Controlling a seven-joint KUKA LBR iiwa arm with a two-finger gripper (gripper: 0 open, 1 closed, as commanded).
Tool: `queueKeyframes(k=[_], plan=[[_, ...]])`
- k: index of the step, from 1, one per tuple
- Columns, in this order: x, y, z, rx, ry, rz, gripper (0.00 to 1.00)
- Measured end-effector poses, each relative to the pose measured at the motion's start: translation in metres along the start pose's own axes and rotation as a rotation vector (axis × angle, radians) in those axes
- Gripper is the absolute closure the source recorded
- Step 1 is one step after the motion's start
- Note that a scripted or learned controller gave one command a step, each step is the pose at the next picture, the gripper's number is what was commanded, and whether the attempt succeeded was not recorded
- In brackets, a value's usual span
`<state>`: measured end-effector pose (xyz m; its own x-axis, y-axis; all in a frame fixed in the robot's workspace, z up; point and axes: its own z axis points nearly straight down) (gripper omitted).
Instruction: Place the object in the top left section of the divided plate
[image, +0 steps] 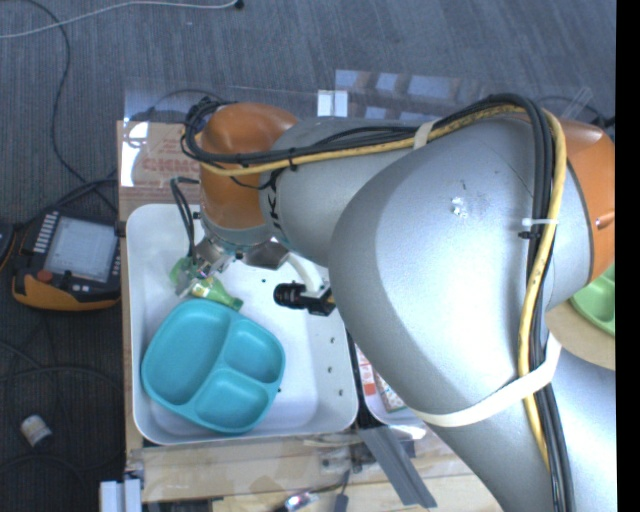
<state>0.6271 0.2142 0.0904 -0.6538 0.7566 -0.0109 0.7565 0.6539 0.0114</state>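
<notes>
A teal divided plate with three sections lies in the lower part of the left white bin. Just above its upper left rim, a small green object shows under my gripper, which hangs at the end of the orange-banded wrist. The green object appears to sit between the fingertips, slightly above the plate's edge, though the wrist covers much of it. All three plate sections look bare.
The big grey arm covers the right bin and most of the frame's right side. A green item on a tan disc peeks out at the far right edge. A teach pendant lies on the floor left of the bench.
</notes>
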Motion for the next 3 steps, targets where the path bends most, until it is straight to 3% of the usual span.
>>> queueKeyframes(k=[1, 2, 3], plan=[[-0.017, 0.03, -0.088, 0.015, 0.006, 0.191, 1.0], [0.003, 0.012, -0.006, 0.007, 0.005, -0.033, 1.0], [0.004, 0.012, -0.015, 0.006, 0.005, -0.034, 1.0]])
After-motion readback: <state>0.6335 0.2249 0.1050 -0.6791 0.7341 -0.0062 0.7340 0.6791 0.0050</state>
